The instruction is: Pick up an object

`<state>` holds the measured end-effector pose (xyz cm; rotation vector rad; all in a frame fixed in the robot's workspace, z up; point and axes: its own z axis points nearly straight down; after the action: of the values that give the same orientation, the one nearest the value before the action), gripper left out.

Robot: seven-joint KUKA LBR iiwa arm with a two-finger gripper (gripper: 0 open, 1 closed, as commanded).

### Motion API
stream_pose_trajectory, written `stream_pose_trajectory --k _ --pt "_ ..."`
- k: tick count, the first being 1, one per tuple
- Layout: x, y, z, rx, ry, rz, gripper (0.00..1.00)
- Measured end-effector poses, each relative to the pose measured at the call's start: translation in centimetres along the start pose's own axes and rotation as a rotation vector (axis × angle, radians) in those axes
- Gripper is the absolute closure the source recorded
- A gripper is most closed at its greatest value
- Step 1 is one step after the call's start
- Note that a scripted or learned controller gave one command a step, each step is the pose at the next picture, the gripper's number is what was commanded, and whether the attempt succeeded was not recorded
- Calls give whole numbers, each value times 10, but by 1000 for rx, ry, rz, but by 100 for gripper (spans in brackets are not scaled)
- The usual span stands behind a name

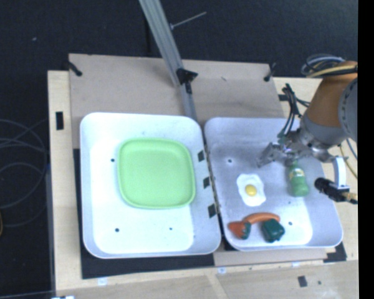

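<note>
Left bin [93, 185]: shallow, white, rounded corners. It holds one thing, a pale green square plate [156, 172] with rounded corners, lying flat near the bin's middle, a little toward its right wall. White floor shows all round the plate.

Between the bins: a narrow seam with small dark clips along it. A grey metal post [164, 36] slants down from the top edge of the view and ends at the far end of that seam.

Right bin [230, 142]: same make, pressed against the left bin's right wall. Contents, left to right:
- a small reddish piece [239, 230] with a green patch, at the near left corner;
- a toy fried egg [251, 190], white with a yellow yolk, near the bin's middle;
- an orange-red toy sausage [262, 218], lying lengthwise just nearer than the egg, its left end by the reddish piece;
- a dark green chunky piece [273, 230], just beside the sausage toward the near wall;
- a light green bottle-shaped item [297, 182], toward the right wall, right of the egg.

Gripper [282, 152]: low over the far half of the right bin, up-left of the green bottle-shaped item and apart from the egg. Whether it is spread or closed cannot be told; nothing shows clamped in it.
</note>
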<state>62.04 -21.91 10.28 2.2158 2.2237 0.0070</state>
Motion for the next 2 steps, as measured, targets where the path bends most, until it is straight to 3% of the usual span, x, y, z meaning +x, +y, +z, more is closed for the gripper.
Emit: stream_pose_trajectory --k 1,2 --pt "-3 -1 -10 1 -2 3 100" --pt "4 -5 -68 -1 -3 3 100"
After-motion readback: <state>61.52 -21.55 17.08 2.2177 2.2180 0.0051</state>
